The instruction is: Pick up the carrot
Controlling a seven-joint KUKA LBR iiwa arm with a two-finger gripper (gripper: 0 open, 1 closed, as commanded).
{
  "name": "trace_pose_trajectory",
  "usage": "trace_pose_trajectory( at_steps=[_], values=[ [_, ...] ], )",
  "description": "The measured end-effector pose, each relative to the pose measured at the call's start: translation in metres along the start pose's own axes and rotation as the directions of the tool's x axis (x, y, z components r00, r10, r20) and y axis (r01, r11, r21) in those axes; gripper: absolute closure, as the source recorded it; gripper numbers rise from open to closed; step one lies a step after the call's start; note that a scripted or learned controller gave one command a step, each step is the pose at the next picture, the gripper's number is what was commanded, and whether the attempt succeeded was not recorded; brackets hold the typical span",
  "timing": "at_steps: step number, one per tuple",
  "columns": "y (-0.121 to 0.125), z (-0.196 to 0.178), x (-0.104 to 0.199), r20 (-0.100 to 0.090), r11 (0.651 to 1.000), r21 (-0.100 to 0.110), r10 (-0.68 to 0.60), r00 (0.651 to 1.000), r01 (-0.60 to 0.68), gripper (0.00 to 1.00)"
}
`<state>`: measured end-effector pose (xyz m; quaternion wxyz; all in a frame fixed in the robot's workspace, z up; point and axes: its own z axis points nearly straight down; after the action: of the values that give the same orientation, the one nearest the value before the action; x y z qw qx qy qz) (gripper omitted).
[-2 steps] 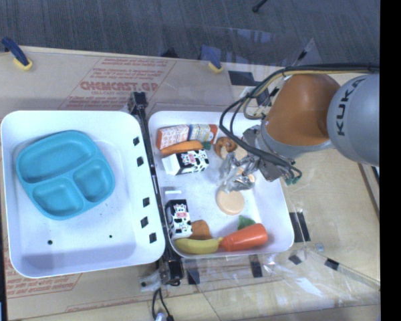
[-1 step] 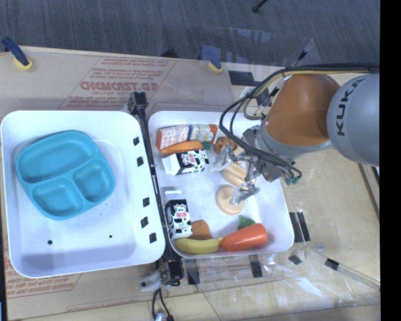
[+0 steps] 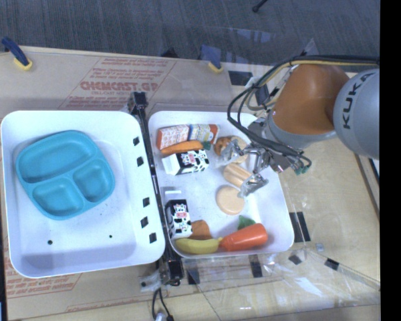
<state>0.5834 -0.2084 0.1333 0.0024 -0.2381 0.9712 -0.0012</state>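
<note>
The claw (image 3: 250, 172) hangs open and holds nothing over the right bin (image 3: 278, 202), apart from the carrot (image 3: 246, 237)

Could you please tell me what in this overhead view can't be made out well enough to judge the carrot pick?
- Gripper: blurred metal under the wrist; its grip state is unreadable.
- Carrot: its left end is covered by the banana.
- Brown item: half hidden behind the banana, too small to identify.
- Red carton: print too small to read.

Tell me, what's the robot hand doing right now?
Hand over right bin, nothing between fingers. Carrot at bin's near edge, untouched. Banana touching carrot's end.
</note>
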Motion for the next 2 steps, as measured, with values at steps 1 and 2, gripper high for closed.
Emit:
trace_pose_trajectory(
  at_steps=[1,2],
  values=[
    [0.067,0.037,0.058,0.013,0.986,0.003,0.168,0.986,-0.168,0.0],
    [0.046,0.039,0.067,0.001,0.853,-0.001,0.522,0.853,-0.522,0.0]
  ],
)
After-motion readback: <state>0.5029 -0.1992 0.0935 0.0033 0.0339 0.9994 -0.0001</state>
